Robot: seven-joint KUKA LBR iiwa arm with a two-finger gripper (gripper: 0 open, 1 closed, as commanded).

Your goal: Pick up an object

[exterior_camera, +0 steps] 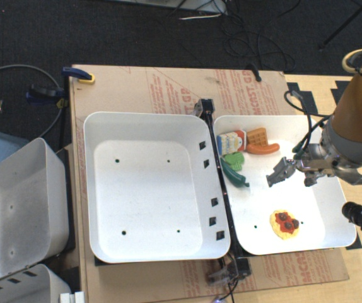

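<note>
Nothing lifted yet; the pick is all still to do. Tool point(291, 172) hangs over the middle of the right bin point(332, 235); whether it is spread or pressed together I cannot tell, and nothing shows in its grip. Candidates: pizza slice point(285, 225) just near-side of the tool, green toy point(234, 166) to its left by the bin wall, small carton point(231, 142) and orange toy point(260, 141) at the far left. Left bin point(105, 131) bare white.

My arm point(356, 115) reaches in from the right, orange band up top, grey wrist angled down and leftward. My gripper point(292, 173) hangs low, fingers spread apart, nothing between them.
</note>
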